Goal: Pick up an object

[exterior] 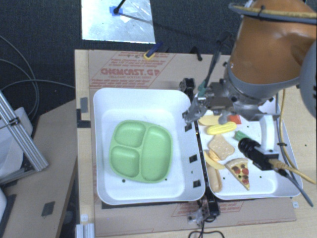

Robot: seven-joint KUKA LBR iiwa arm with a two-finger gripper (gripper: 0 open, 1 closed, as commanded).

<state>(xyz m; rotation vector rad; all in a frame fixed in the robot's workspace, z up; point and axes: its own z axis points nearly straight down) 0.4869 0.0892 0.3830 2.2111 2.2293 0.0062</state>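
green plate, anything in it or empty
Empty. The green plate lies flat in the left bin, and all three compartments show bare green. The toy food sits in the right bin.

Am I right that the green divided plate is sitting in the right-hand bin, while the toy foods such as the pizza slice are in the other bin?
Not quite: the camera view shows the green divided plate in the left bin. The pizza slice and other toy foods lie in the right bin, under the arm.
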